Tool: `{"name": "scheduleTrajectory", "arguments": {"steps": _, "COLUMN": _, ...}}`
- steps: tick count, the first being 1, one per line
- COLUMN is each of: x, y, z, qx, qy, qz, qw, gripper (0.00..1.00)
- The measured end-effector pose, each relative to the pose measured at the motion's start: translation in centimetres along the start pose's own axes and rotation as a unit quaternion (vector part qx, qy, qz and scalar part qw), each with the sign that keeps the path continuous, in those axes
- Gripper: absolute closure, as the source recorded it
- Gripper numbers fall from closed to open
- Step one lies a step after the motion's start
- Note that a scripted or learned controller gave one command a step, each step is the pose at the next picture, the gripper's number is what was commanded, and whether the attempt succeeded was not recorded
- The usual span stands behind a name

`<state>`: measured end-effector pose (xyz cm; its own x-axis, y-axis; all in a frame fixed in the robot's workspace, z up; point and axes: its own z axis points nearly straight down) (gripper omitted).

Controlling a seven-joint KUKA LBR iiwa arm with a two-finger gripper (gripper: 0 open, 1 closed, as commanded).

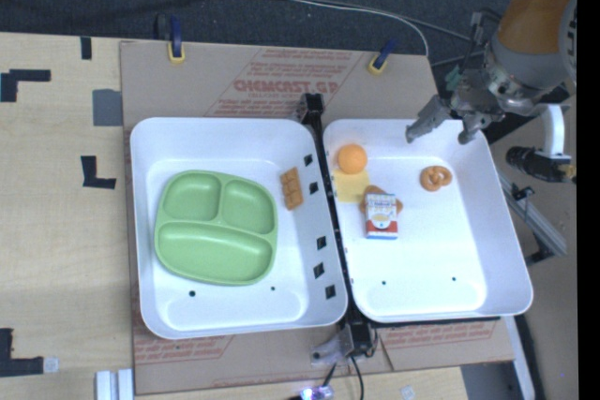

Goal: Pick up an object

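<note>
Camera view, left to right: an orange ball (352,158) sits below-left of the jaws (441,130), a boxed item (382,218) further below, and a pretzel-like piece (435,178) just beneath them, the nearest pick. Lowering straight over that piece and centring it looks best; the jaws are spread wide, holding and touching nothing.

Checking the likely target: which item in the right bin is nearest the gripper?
The pretzel, alone by the right wall just below the gripper; the other items cluster farther left.
</note>
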<state>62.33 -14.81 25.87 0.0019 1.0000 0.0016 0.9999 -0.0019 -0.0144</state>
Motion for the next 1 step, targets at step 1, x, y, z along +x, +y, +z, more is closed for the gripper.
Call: {"name": "scheduleTrajectory", "arguments": {"steps": 1, "x": 0.05, "y": 0.2, "z": -0.83, "qx": -0.006, "qy": -0.001, "qz": -0.002, "qw": 1.0, "gripper": 0.0}}
